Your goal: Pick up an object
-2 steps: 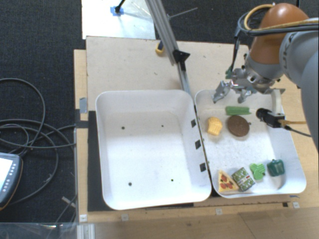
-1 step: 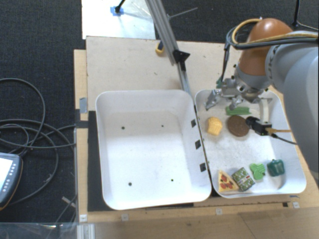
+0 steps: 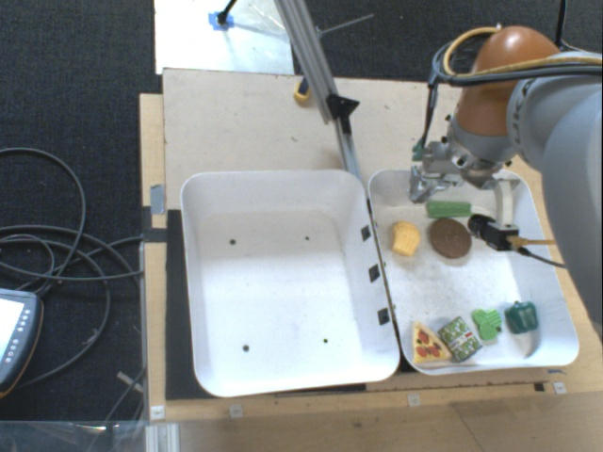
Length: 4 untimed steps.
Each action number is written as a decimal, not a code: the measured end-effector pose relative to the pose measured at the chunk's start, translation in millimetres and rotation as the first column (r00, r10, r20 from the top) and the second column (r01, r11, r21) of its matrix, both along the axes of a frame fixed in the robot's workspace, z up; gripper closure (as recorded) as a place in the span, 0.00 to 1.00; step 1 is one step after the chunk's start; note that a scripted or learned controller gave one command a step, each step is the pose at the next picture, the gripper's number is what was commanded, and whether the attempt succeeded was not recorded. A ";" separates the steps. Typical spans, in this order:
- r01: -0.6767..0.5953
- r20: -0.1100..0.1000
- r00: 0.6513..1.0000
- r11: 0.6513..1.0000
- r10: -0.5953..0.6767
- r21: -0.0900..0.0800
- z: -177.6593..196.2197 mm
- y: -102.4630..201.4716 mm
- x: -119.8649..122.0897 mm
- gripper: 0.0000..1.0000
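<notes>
My gripper (image 3: 426, 188) hangs over the back left part of the right bin (image 3: 556, 342), under the arm's orange band. Just below and to its right lies a green bar (image 3: 448, 209); whether they touch is unclear. In front of the bar sit a brown round disc (image 3: 450, 238) and a yellow wedge (image 3: 406, 239). Along the bin's front edge lie a pizza slice (image 3: 429, 344), a green patterned block (image 3: 460, 338), a light green piece (image 3: 487, 323) and a dark green pepper (image 3: 521, 317).
The left bin (image 3: 203, 252) stands beside the right one, with a shared wall between them. A grey slanted pole (image 3: 311, 45) crosses the back of the bench. A black and yellow cable piece (image 3: 495, 233) hangs near the disc.
</notes>
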State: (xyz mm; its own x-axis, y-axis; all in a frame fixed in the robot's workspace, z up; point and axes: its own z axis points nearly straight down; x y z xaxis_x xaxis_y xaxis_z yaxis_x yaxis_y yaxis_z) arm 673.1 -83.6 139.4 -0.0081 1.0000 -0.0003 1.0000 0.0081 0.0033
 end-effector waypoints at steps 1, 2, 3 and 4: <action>0.002 0.004 1.000 1.000 -0.002 0.000 45.2 1.2 6.0 1.00; 0.005 0.006 1.000 1.000 -0.005 -0.001 105.2 -7.0 3.3 1.00; 0.002 0.006 1.000 1.000 -0.002 -0.001 160.7 -7.1 5.0 1.00; -0.001 -0.004 1.000 1.000 0.001 0.001 140.3 34.4 -19.6 1.00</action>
